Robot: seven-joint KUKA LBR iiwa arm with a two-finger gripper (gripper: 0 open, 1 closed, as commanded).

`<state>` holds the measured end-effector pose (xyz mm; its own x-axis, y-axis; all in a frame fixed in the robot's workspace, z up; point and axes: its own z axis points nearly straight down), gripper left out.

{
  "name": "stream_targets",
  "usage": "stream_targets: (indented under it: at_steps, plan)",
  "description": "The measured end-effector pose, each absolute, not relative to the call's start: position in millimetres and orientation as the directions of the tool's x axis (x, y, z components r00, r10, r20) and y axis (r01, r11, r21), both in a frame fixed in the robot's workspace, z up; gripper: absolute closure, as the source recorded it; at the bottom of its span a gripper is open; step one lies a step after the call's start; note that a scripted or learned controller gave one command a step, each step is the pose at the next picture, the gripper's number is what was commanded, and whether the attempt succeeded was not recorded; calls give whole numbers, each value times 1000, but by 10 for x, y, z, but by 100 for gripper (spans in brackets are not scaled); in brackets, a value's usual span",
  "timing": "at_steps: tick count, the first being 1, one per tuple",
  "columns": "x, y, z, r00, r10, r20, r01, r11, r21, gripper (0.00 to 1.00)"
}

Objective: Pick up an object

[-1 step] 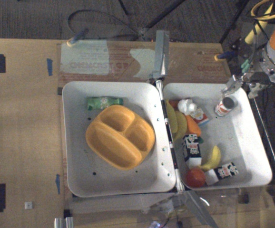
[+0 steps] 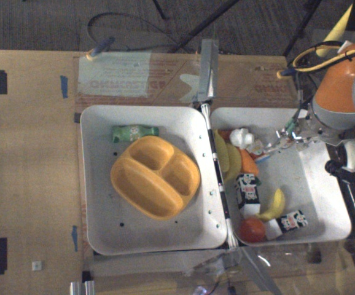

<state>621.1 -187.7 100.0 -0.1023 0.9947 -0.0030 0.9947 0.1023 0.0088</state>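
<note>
The right bin [image 2: 325,183] holds several small items. A white lumpy object [image 2: 241,137] lies at its far left, beside two bananas [image 2: 226,155] and an orange piece [image 2: 248,163]. A black-and-white carton [image 2: 247,192] stands at the middle left. Toward the front lie a small banana [image 2: 274,205], a red round fruit [image 2: 252,230] and a second carton [image 2: 293,221]. My gripper [image 2: 274,144] reaches in from the right, low over the bin's far part, just right of the white object. I see nothing between its tips.
The left bin [image 2: 97,183] carries a yellow divided plate [image 2: 155,176] and a green bottle [image 2: 134,132] lying behind it. A metal rail [image 2: 215,165] separates the bins. The arm's orange band [image 2: 340,88] hangs over the right bin's far right corner.
</note>
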Motion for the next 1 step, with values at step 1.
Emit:
stream_targets:
  at_steps: [1]
  plan:
    - [5886,-2130,966,-250,968,2,968,249,26,0]
